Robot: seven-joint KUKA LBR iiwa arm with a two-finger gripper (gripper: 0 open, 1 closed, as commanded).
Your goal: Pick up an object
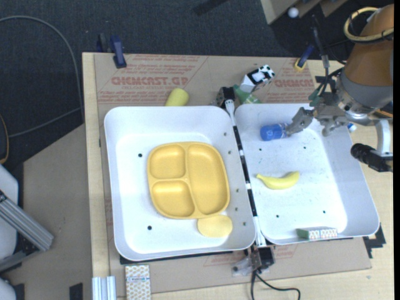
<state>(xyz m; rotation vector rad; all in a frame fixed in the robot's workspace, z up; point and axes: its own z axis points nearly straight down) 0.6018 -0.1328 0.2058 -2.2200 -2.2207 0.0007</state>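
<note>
Metal claw [294,125] touches the blue cylinder [272,132] — grip unclear (curved banana [279,179] nearby).

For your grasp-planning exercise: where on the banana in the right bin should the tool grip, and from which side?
Probably the banana at its thick middle, coming straight down, fingers closing across its narrow width. It lies flat on the right bin floor, curved ends turned up, tapering to tips, with bare floor all around it.

The brown board [150,80] beneath the bins reads "CHEMCAST GP" in red.
</note>
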